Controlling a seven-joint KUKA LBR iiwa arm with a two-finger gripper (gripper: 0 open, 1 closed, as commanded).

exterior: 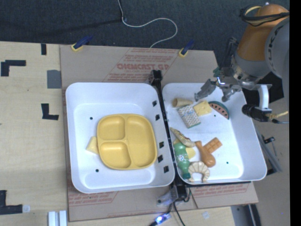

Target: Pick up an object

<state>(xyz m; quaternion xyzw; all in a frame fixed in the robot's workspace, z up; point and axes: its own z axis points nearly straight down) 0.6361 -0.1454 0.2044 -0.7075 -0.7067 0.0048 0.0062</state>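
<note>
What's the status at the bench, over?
Gripper open, holding nothing, above right bin far edge. Watermelon slice and cheese wedge lie just below it. Toys crowd the left side; nothing blocks the descent.

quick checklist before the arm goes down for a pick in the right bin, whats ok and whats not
1. Gripper is above the right bin, near its far edge: ok.
2. Fingers are spread, with nothing between them: ok.
3. A target lies close by: the watermelon slice and the yellow cheese piece are just below the gripper: ok.
4. Target stands apart from its neighbours: the cheese piece touches the grey patterned block; not ok. The watermelon slice looks clearer.
5. Gripper's height above the toys: cannot tell from this slanted view.
6. Left bin holds the yellow divided plate, away from the arm's path: ok.
</note>
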